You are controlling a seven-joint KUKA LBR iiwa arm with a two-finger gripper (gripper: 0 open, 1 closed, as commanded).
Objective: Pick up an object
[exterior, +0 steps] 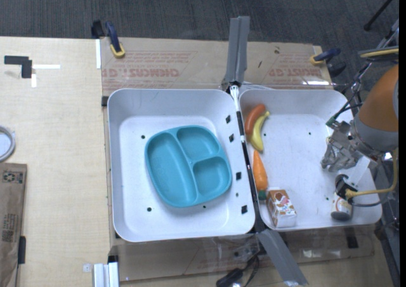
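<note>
The right bin (298, 98) holds a yellow banana (258, 133) against its left wall, with an orange-red piece (253, 116) beside it. Below them lies an orange carrot (259, 171). A small printed carton (281, 207) stands near the front left corner. My gripper (334, 154) hangs low over the right side of this bin, well apart from those objects, with bare white floor under it. Nothing shows in its grasp.
The left bin (120, 152) holds a blue divided plate (188, 165). A small dark and pale item (342, 206) sits by the right bin's front right corner, near the arm's cables. Clamps (114, 39) hold the cardboard at the back. A tape roll (5, 145) lies far left.
</note>
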